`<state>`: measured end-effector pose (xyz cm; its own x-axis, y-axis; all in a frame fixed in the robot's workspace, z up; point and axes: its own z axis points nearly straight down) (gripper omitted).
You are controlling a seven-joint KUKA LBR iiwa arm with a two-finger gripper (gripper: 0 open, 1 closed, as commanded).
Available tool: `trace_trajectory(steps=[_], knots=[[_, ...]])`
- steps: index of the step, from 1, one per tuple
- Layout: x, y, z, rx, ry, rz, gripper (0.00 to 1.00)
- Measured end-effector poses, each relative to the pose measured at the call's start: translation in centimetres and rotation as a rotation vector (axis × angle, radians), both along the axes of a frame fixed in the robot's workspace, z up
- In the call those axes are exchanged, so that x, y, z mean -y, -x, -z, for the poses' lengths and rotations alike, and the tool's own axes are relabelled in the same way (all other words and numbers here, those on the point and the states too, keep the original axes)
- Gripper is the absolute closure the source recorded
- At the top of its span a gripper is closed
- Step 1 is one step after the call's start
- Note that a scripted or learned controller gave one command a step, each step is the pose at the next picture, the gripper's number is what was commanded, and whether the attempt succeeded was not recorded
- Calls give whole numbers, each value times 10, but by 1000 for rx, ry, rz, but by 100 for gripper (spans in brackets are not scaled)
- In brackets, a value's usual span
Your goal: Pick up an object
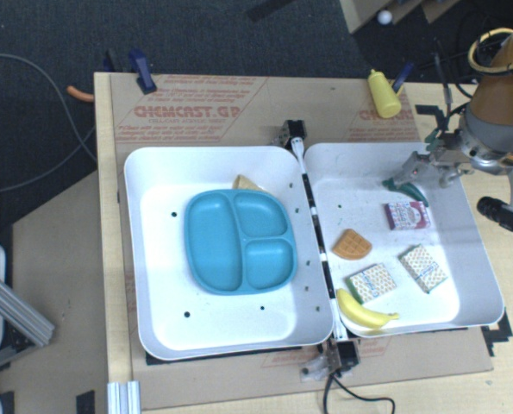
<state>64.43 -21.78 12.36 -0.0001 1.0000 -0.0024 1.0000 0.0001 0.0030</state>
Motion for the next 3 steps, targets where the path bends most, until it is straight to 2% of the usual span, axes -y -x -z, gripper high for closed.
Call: trace_trajectory(steps=[1,2,3], knots=[[-31,-5,39,-2,-2,-1,0],[-62,-23,39,0,-2,-1,0],[-18,-22,38,0,0,1,0]])
